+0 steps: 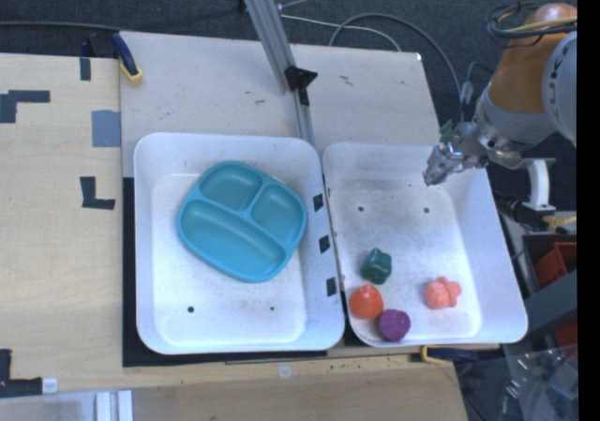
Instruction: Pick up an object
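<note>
Left bin [150, 222]: holds one light blue divided plate [243, 219], lying flat with three compartments; its long axis runs from upper left to lower right, tilted against the bin's walls.
Right bin [487, 250]: holds four small things, all gathered near its front edge.
Orange piece [367, 301]: round, close to the bin's left wall, just beside the purple one.
Green piece [377, 265]: dark and lumpy, just behind the orange one; no clear long axis.
Purple piece [395, 323]: round, nearest the front wall, between the orange and the pink one.
Pink piece [442, 293]: knobbly, set apart to the right of the other three; which way it points cannot be told.
Arm: reaches in from the right, orange band [523, 72] high, wrist bent down and leftward.
Tool [437, 169]: hangs over the back right part of the right bin, well apart from the four pieces; nothing is seen in it, and how far it is open cannot be told.
Desk [56, 222]: pale wood with grey tape marks, left of the bins.
</note>
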Robot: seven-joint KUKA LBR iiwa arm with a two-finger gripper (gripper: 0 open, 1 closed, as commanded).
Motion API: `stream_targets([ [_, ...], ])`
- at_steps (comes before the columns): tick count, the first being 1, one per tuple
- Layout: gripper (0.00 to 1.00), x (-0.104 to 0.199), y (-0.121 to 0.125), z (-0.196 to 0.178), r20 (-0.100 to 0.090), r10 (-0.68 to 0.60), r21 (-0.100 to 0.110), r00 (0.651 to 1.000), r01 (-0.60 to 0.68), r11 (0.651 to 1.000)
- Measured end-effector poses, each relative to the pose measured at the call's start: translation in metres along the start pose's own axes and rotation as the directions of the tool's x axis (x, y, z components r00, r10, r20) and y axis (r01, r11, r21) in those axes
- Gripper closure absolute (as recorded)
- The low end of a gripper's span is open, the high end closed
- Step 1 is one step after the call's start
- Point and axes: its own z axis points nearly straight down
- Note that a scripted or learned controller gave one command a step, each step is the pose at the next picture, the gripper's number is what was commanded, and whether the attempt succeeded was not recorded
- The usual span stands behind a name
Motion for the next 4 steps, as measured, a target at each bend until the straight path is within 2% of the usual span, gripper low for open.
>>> stream_targets([
  [1,1.0,-0.001,-0.001,-0.043,0.0,0.001,0.001,1.0,-0.001,1.0],
  [2,1.0,-0.001,-0.001,-0.063,-0.001,0.0,0.003,1.0,0.0,1.0],
  [4,1.0,0.116,0.019,-0.064,-0.002,-0.005,0.004,1.0,0.005,1.0],
])
